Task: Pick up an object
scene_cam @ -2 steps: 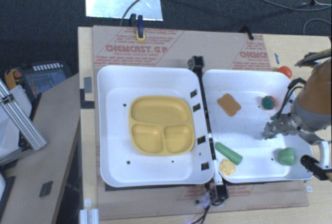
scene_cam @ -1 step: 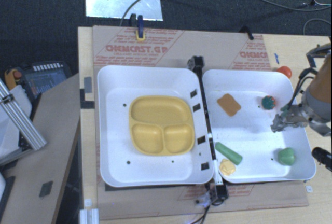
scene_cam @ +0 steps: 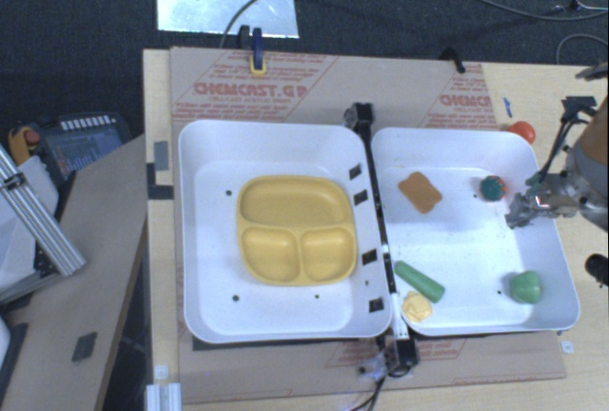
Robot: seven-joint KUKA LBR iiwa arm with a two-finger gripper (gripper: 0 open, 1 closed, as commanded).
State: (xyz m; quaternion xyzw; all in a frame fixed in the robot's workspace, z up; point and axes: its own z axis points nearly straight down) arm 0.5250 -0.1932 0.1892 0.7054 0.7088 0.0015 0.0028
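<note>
The right bin [scene_cam: 447, 145] holds an orange-brown flat piece [scene_cam: 420, 191], a small teal and red ball [scene_cam: 491, 187], a green cylinder [scene_cam: 420, 281], a yellow lump [scene_cam: 416, 307] and a green round object [scene_cam: 525, 286]. My gripper [scene_cam: 522, 209] hangs over the bin's right side, just below and right of the teal ball and above the green round object. Nothing shows between its fingers.
The left bin [scene_cam: 205, 162] holds a yellow three-compartment plate [scene_cam: 293, 228]. An orange ball [scene_cam: 521, 129] lies outside the right bin's far right corner. Black clips run along the divider [scene_cam: 373, 219] between the bins. Cables cross the dark floor behind.
</note>
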